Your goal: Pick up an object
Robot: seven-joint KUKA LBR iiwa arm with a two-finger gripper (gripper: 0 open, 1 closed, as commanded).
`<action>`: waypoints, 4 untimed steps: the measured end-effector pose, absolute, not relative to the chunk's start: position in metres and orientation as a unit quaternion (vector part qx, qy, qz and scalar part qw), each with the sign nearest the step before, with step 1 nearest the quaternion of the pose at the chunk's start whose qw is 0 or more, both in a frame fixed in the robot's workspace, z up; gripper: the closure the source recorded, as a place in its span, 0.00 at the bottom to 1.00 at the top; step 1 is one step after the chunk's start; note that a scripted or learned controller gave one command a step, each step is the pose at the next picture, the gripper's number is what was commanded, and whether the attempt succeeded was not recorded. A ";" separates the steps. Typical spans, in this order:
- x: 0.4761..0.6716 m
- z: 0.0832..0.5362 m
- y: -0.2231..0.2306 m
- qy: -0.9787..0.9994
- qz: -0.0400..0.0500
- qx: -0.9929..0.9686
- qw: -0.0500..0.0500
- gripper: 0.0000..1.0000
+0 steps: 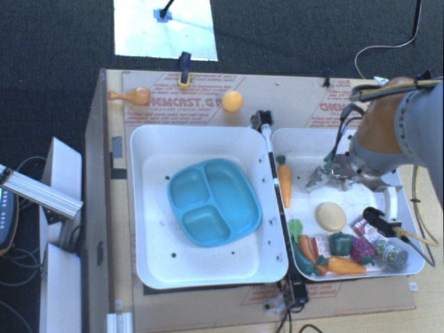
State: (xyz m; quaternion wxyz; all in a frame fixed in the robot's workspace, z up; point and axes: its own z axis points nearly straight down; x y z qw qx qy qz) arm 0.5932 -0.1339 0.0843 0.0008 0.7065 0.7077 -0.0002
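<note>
Seen from above: the gripper [327, 177] hangs low in the right bin [305, 141], fingers apparently spread and grasping nothing, though blur makes this uncertain. A carrot [284, 180] lies just left; a cream egg-shaped object [331, 216] sits below. The left bin [156, 148] holds a blue divided plate [214, 201].

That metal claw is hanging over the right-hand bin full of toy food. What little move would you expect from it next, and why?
Probably a short shift toward the cream egg-shaped toy and then down. The gripper sits over bare bin floor in the right bin with nothing between its fingers, and that toy lies just beside it, apart from the crowded pile along the near wall, so it looks the easiest thing to grasp.
</note>
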 end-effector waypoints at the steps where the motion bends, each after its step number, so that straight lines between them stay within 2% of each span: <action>1: 0.518 0.087 -0.109 0.707 0.000 0.707 0.000 0.00; 2: 0.521 0.100 -0.109 0.708 0.003 0.706 0.003 1.00; 4: 0.523 0.120 -0.109 0.708 0.005 0.706 0.004 1.00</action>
